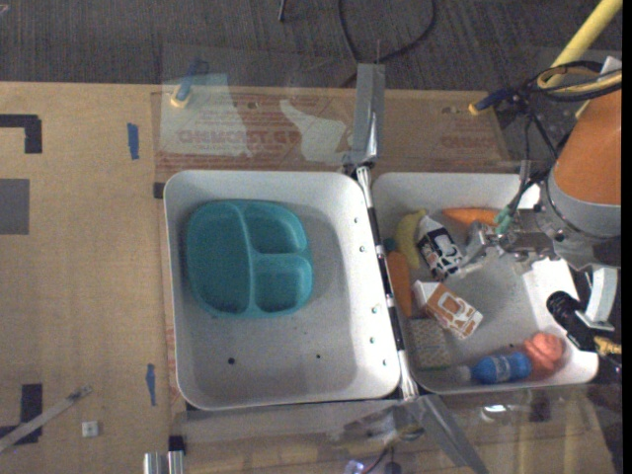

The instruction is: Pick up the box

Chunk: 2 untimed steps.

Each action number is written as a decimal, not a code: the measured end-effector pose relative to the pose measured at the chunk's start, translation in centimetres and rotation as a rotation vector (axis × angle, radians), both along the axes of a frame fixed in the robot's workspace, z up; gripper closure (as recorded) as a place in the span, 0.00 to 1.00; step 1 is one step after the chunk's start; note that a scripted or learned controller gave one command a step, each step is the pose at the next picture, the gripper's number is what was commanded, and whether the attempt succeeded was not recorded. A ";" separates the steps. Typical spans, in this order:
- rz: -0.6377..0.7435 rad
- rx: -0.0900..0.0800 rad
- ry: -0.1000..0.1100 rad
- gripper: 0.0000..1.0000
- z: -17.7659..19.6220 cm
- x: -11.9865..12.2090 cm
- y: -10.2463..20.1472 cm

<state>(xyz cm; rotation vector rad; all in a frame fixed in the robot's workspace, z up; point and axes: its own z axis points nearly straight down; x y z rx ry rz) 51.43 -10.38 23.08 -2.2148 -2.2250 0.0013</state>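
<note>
The box (452,311) lies just near-left of the pincer (481,248), long axis slanting; its grip state I cannot tell.

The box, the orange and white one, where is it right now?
The box lies in the right bin, left of its middle, just above a grey sponge and beside an orange carrot along the bin's left wall.

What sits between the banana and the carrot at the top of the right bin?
In the camera view, a small black-and-white carton lies between the banana and the carrot, tilted, near the right bin's top wall.
</note>
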 end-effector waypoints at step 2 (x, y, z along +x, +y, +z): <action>-0.093 -0.006 -0.008 1.00 13.7 0.3 -12.5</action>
